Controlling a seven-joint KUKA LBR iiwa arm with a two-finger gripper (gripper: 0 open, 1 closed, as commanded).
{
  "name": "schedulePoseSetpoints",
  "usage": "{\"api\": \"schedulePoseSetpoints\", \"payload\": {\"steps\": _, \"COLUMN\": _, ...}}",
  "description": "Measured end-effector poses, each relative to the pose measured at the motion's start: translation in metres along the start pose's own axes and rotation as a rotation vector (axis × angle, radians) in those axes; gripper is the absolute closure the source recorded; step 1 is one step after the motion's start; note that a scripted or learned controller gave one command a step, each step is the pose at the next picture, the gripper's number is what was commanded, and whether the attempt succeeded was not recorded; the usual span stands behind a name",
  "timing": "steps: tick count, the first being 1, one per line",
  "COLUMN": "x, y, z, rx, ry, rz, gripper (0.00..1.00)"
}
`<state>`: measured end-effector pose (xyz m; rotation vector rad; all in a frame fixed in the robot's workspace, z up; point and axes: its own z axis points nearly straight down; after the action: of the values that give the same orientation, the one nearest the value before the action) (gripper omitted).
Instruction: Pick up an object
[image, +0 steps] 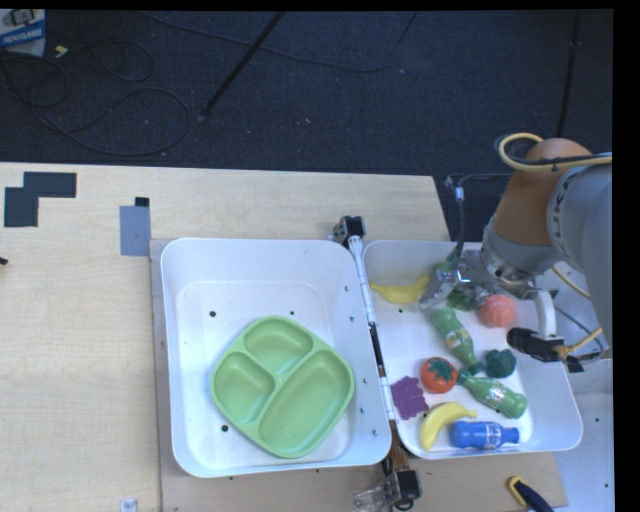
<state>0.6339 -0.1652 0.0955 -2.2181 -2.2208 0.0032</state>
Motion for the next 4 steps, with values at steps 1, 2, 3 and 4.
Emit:
{"api": "schedulePoseSetpoints", "payload": {"steps": 1, "x": 0.000, "y": 0.010, "z": 0.009, "rx": 0.000, "ry": 0.000, "rz": -0.002, "gripper": 0.00}}
{"api": "schedulePoseSetpoints", "payload": {"steps": 2, "x": -0.021, "y": 0.010, "z": 0.009, "rx": -0.001, "ry": 0.000, "rz": 0.000, "gripper": 0.00}}
{"api": "schedulePoseSetpoints", "payload": {"steps": 3, "x": -0.021, "y": 0.011, "z": -0.001, "rx": 0.000, "ry": 0.000, "rz": -0.002, "gripper": 1.00}}
{"api": "schedulePoseSetpoints", "payload": {"steps": 4, "x": -0.021, "y": 0.011, "z": -0.001, "rx": 0.000, "ry": 0.000, "rz": -0.002, "gripper": 0.00}}
